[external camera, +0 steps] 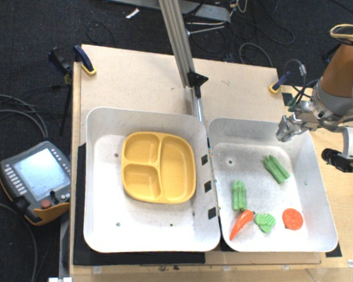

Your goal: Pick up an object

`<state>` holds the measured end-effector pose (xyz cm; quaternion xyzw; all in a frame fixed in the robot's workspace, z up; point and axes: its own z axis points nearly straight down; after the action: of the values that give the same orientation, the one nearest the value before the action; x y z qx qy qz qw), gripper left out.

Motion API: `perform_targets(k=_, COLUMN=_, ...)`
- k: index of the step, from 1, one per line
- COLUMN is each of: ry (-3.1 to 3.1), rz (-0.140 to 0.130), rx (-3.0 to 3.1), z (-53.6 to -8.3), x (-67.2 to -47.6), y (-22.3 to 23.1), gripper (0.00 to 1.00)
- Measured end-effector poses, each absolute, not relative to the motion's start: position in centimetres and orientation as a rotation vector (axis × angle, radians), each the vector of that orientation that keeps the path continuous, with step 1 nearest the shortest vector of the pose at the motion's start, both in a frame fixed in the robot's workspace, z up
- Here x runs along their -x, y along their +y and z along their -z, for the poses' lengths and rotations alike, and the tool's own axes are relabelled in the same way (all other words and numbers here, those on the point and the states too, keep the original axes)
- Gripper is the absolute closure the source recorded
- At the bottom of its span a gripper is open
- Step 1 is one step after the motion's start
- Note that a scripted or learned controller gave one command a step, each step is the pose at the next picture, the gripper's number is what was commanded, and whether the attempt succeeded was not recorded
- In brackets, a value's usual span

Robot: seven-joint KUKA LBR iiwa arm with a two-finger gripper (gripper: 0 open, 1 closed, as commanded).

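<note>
Two white bins side by side: the left bin [97, 222] holds a yellow divided tray [160, 167]; the right bin [318, 197] holds green pieces, an orange carrot [241, 223] and a red slice [292, 219] — the gripper [286, 129] hangs at its upper edge.

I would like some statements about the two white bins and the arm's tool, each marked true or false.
1. The yellow plastic divided tray lies in the left white bin. True.
2. The round orange-red toy slice is in the left bin. False: it lies in the right white bin, near its front right corner.
3. The tool is above the far edge of the right bin. True.
4. The orange toy carrot is gripped by the tool. False: it lies on the bin floor, near the front.
5. Two long green toy vegetables lie in the right bin. True.
</note>
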<state>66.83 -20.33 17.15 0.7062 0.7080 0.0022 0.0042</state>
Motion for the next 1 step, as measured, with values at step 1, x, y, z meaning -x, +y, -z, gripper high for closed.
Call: perform_targets(k=1, ry=2.216, rz=-0.006, rx=-2.215, z=-22.79, x=-66.44, y=-21.15, gripper=1.00)
